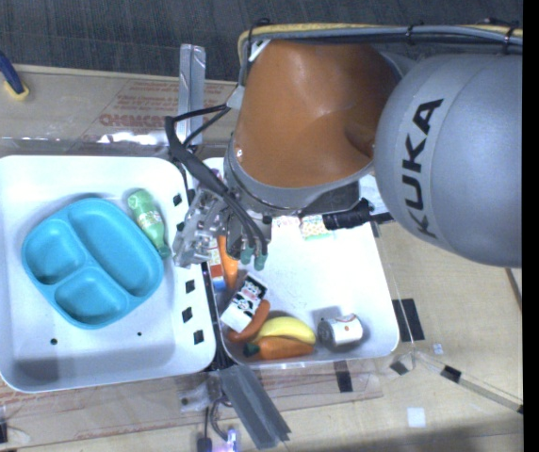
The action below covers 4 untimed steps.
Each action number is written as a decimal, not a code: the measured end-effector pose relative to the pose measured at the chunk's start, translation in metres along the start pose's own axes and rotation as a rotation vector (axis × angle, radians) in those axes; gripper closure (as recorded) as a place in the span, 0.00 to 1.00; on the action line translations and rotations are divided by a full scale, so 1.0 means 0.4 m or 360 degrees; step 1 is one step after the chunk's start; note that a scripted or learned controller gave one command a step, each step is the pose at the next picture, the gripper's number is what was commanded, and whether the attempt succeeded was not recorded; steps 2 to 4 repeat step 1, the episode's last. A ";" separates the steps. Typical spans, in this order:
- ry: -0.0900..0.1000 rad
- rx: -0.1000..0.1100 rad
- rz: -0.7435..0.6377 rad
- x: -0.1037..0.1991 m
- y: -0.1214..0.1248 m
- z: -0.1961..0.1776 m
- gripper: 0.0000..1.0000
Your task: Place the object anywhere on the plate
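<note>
One fixed overhead camera; slanted down on both bins (6, 252).

**I work in a robot lab**

My big grey arm (458, 149) has KUKA written on it. I reach over a bench (458, 365) with black tape marks. Two white bins (10, 347) sit on it side by side. Wires (189, 149) hang by my wrist. Toy food (284, 332) lies in one bin. A blue plate (90, 262) lies in the other.

The arm (345, 130) is covering much of the right bin (383, 290); the gripper (220, 235) finger state is indiscernible.
</note>
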State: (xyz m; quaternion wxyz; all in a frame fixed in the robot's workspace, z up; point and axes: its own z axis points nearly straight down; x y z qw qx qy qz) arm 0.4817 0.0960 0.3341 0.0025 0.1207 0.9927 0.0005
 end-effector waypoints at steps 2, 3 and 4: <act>0.0010 0.0005 -0.0094 -0.152 0.097 0.243 1.00; 0.0010 0.0005 -0.0094 -0.152 0.097 0.243 1.00; 0.0010 0.0005 -0.0094 -0.152 0.097 0.243 1.00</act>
